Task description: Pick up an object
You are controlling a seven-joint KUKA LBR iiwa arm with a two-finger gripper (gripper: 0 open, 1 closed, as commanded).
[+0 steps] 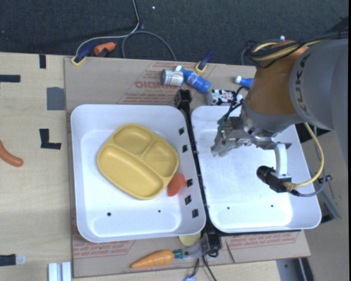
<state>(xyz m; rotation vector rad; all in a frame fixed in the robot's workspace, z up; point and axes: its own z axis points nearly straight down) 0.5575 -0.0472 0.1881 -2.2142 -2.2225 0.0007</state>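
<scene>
my gripper [222, 148] hangs low over the right bin [251, 215], whether apart or together i cannot tell. the pickable things, a yellow plate [137, 160] and orange piece [175, 185] (touching its rim), sit in the left bin [85, 174], so i'd judge nothing grasped.

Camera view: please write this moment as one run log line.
arm: over right bin | gripper: low in right bin, nothing seen held | left bin: yellow tray, orange piece

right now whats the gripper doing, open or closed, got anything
Gripper: low over the right bin, near its upper left corner; open or closed cannot be told, and nothing is seen in it.
</scene>
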